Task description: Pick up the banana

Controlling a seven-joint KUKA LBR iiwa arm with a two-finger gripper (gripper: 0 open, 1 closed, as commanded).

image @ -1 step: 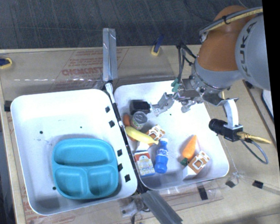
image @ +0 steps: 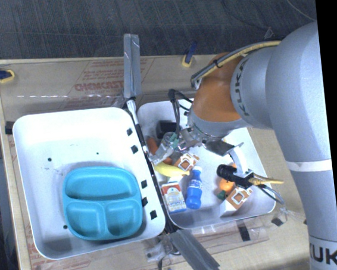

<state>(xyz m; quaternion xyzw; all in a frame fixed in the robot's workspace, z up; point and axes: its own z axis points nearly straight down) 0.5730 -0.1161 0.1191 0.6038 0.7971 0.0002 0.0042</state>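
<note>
The banana [image: 168, 170] is yellow and lies in the right bin [image: 257, 207], near its left wall, partly covered by other items. My gripper [image: 168, 146] hangs low over the bin's left side, just above and behind the banana, among the clutter. Nothing can be seen held by it. The arm's orange band and grey wrist hide the bin's back right part.
Around the banana lie a blue bottle [image: 193, 189], a red and white carton [image: 174, 197], a small orange-patterned box [image: 187, 161], a similar box [image: 238, 197] and a black object [image: 167, 127]. The left bin [image: 43, 138] holds a blue divided tray [image: 104, 202].
</note>
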